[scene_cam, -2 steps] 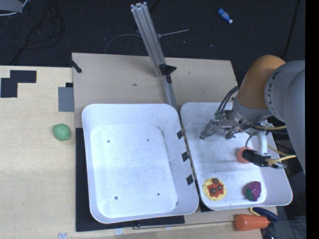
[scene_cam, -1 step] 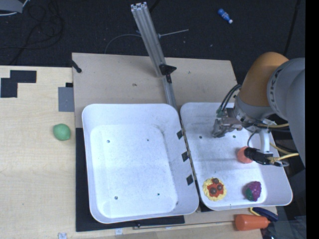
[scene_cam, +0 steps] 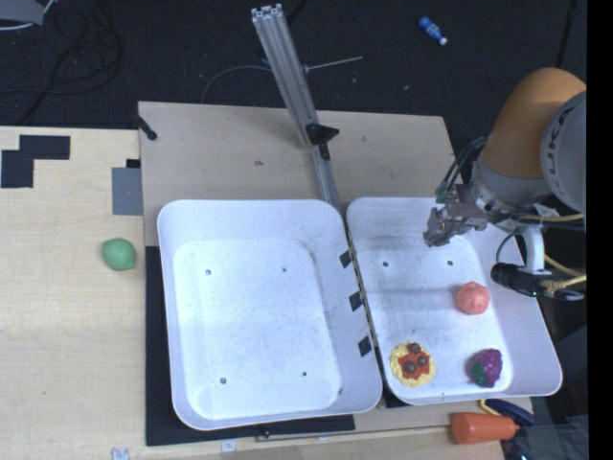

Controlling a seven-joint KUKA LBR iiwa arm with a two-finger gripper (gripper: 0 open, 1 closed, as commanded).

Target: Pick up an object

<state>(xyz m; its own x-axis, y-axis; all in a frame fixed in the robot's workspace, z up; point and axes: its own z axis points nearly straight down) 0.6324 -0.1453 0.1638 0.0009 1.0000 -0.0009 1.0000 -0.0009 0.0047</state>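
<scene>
On the far left, a green ball sits on the bench, out of reach, so don't count on it. The left bin gives you nothing to grab. In the right bin, a little pizza toy, a pink ball and purple grapes lie near the front. Your gripper hangs high at the back, well apart from them. You could close on air there. The round ball may roll away.
</scene>
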